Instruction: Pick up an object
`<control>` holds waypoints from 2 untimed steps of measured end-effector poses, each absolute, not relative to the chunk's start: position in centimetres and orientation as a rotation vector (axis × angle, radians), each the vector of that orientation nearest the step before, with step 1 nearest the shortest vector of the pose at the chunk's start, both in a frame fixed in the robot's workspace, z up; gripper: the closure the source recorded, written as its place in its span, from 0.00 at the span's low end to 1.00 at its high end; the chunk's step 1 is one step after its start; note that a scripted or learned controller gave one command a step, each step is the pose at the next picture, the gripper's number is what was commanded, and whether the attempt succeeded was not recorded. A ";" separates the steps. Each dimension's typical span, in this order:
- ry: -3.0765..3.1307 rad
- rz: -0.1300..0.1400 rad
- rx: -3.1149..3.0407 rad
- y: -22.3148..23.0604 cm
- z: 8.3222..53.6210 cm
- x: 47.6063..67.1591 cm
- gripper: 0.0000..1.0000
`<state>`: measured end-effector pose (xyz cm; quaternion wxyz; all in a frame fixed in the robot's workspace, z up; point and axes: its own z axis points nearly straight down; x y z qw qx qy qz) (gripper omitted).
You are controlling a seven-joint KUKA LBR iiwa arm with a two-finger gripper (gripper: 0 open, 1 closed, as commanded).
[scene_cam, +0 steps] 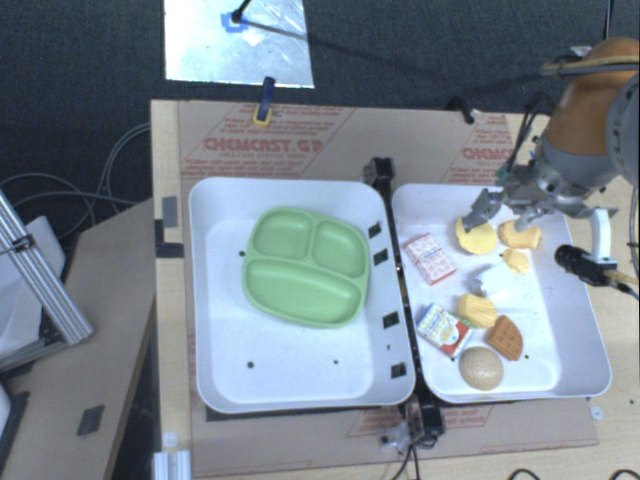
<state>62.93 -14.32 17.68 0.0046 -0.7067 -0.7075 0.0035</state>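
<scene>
My gripper [506, 211] hangs over the far part of the right bin [585, 343], its fingers spread and nothing held between them. Just below its left finger lies a yellow lemon-like piece [476, 237]. Under the right finger sits a yellow-orange piece [521, 235]. Nearer the front of this bin lie a small yellow bit [516, 260], a pink-and-white packet [429, 258], a white piece [497, 281], a yellow chunk [477, 310], a brown waffle [507, 338], a colourful packet [443, 329] and a tan bun [481, 368].
The left bin [215, 298] holds a green divided plate [305, 266]. A black divider [392, 268] runs between the two bins. A shiny metal sheet [238, 28] lies beyond the bench, and aluminium rails [35, 278] stand at the far left.
</scene>
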 end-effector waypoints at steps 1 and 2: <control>-2.226 -0.002 -2.218 -14.3 18.6 63.2 0.00; -2.224 -0.001 -2.220 -14.8 14.5 63.4 0.00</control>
